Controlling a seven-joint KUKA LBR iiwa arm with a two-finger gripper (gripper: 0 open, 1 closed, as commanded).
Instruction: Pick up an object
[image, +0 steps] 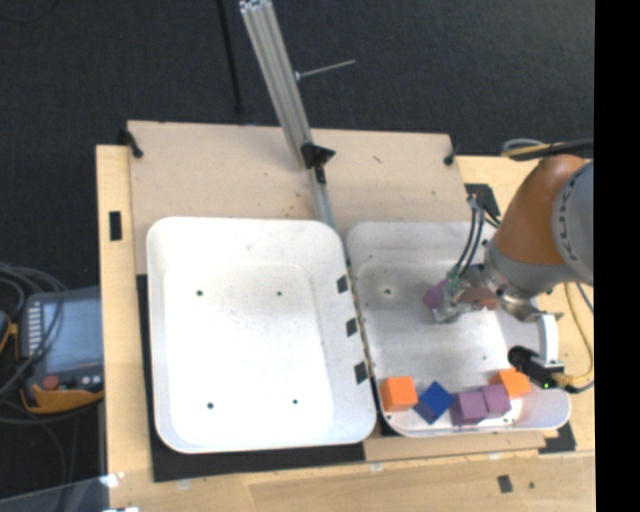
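Hovering the gripper (447, 303) by a small purple block (434, 296), likely light and rigid, I'd pinch its flat sides; finger state I cannot tell.

This looks like a robotics lab. A plywood bench (290, 170) bears two white bins (180, 260), an aluminium camera mast (280, 80) rises behind, and what may be a control pendant (60, 340) lies left.

**Tabletop and what rests on it**

The wooden tabletop (115, 300) carries a lighter board (240, 170), and on that board sit two shallow white bins side by side. Taking the left bin (250, 330) as landmark, the right bin (400, 260) touches its right edge, and a black mat (160, 462) shows under its lower edge
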